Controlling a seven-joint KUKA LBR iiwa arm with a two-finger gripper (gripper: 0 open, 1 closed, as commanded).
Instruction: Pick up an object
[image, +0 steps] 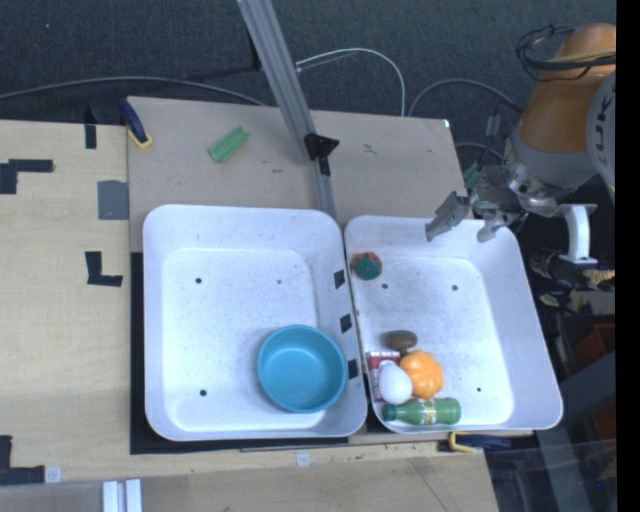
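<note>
the gripper (470, 224) hangs over the right bin's (520, 300) far edge, jaws apart and holding nothing. the orange ball (423, 372) sits clustered near that bin's near edge; best to descend straight over it, clear of the white egg (394, 384) touching it.

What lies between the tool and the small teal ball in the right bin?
In the camera view, only bare white bin floor and rim lies between the tool and the teal ball. No other object sits on that stretch.
</note>
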